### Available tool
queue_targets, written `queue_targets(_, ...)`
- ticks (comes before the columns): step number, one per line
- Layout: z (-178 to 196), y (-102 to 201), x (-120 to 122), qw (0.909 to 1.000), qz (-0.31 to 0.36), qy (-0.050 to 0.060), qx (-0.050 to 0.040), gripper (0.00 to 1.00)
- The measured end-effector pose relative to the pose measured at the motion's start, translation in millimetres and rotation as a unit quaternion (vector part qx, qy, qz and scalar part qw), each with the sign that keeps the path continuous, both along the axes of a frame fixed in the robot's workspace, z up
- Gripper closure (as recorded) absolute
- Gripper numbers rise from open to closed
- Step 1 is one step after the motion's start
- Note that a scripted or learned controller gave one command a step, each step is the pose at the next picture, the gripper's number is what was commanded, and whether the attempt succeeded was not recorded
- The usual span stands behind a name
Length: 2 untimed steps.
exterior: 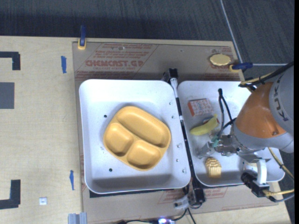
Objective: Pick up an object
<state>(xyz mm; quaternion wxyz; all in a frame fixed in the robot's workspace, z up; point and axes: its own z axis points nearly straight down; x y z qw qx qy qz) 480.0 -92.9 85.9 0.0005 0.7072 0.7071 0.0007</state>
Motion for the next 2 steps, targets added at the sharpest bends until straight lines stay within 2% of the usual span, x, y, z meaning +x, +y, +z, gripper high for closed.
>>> queue_targets(1,0.0,0.1,0.0,1.0000,0.000,0.000,-0.0001,0.00)
queue_targets(2,0.0,-17.7,0.4,1.0000,0.000,-0.001,-0.0001,0.00)
